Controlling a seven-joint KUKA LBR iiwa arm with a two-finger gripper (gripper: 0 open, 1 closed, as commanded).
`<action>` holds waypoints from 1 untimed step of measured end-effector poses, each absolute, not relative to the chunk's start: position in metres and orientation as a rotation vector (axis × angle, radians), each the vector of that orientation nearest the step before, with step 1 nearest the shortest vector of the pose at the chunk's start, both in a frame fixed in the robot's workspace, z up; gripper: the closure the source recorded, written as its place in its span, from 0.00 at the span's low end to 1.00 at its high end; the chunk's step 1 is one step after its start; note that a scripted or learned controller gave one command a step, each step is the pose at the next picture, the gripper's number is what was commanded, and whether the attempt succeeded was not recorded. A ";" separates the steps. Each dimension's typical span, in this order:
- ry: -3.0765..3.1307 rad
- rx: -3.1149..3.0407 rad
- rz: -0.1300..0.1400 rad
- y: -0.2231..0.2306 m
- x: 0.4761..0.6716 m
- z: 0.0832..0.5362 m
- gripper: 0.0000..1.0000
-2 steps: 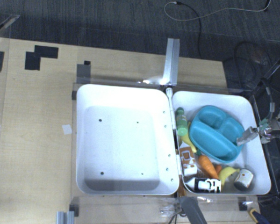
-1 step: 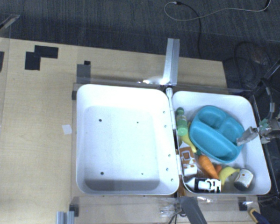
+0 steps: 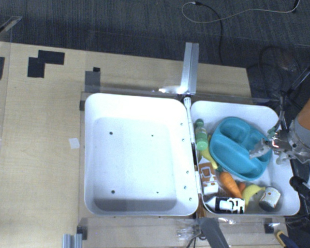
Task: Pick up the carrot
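Observation:
The orange carrot lies in the right bin, below the blue bowl and between a brown-and-white box and a yellow fruit. My gripper hangs over the bowl's right rim, up and to the right of the carrot and well apart from it. Its fingers look spread, one over the bowl and the other nearer the bin's right wall. Nothing shows between them.
The right bin also holds a green bottle along its left wall, a black-and-white bottle at the front and a grey-white object at the front right. The left bin adjoins it.

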State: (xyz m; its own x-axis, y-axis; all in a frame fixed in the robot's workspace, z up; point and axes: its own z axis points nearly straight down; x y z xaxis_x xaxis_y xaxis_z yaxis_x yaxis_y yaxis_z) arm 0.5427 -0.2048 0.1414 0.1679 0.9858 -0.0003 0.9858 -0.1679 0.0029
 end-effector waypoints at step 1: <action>2.244 2.194 0.003 -0.187 0.537 0.145 0.00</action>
State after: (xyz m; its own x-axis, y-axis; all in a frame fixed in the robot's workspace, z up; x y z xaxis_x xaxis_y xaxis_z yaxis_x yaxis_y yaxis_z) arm 0.5366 -0.1872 0.1446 -0.0227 0.9997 -0.0009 0.9997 0.0227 0.0035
